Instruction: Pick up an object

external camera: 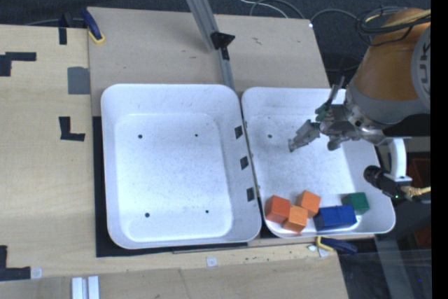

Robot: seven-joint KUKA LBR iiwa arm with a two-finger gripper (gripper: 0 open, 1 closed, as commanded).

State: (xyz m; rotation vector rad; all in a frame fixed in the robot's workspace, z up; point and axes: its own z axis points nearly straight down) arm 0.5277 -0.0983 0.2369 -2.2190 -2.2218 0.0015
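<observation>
Several blocks lie along the near edge of the right bin (280, 105): an orange cluster (292, 210), a blue block (334, 218) and a small green block (359, 202). My gripper (316, 139) hangs above the middle of the right bin, well above and behind the blocks. Its two fingers (302, 136) are spread apart and nothing sits between them.
The left bin (112, 115) lies beside the right one, with black clips on the shared wall. A slanted metal rail (199, 0) reaches in from the top. The grey and orange arm (392, 73) fills the right side.
</observation>
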